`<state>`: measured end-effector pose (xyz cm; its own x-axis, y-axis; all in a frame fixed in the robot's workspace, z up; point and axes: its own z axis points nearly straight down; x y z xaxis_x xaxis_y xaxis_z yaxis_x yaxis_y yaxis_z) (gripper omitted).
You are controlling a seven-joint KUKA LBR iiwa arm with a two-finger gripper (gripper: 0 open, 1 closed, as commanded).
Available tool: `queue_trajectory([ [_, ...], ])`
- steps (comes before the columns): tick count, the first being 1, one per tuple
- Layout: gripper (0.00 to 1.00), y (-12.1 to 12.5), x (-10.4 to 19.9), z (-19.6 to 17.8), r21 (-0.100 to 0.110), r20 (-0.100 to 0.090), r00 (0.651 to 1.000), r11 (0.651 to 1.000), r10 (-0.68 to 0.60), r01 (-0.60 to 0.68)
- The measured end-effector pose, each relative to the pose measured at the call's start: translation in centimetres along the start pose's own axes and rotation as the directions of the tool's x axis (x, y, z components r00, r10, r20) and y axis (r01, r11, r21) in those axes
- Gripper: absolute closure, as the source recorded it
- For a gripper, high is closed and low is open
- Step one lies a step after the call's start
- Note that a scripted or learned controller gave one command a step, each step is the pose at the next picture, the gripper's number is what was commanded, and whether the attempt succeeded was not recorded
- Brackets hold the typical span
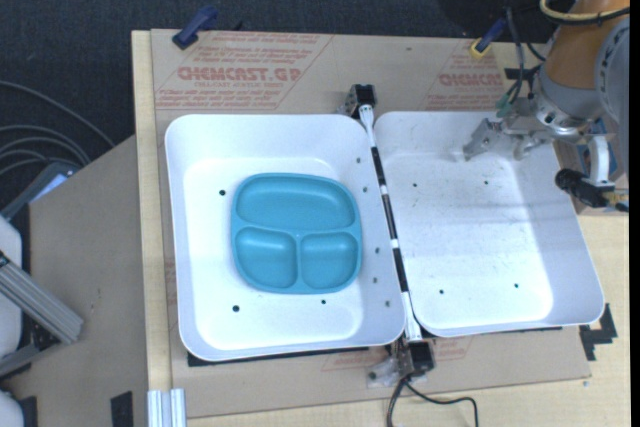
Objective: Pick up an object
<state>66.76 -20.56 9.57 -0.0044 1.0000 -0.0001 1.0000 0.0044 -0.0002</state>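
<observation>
Approach step. A blue divided plate point(296, 233) lies mid-floor in the left bin point(190, 215). The claw point(492, 137) hovers over the right bin's point(480, 245) far edge; whether it is apart or together cannot be told. Next: cross to the plate.

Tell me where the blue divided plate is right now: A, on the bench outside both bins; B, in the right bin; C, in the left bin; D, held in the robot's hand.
C: the blue divided plate lies flat on the floor of the left bin, while the hand hangs over the right bin.
</observation>
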Motion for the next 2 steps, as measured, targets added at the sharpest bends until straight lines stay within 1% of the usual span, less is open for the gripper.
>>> queue_trajectory([
  [1,1.00,0.08,0.00,-1.06,-0.003,0.002,1.000,1.000,-0.001,0.001],
  [2,0.00,0.07,0.03,-1.04,-0.002,0.002,1.000,1.000,-0.002,0.002],
])
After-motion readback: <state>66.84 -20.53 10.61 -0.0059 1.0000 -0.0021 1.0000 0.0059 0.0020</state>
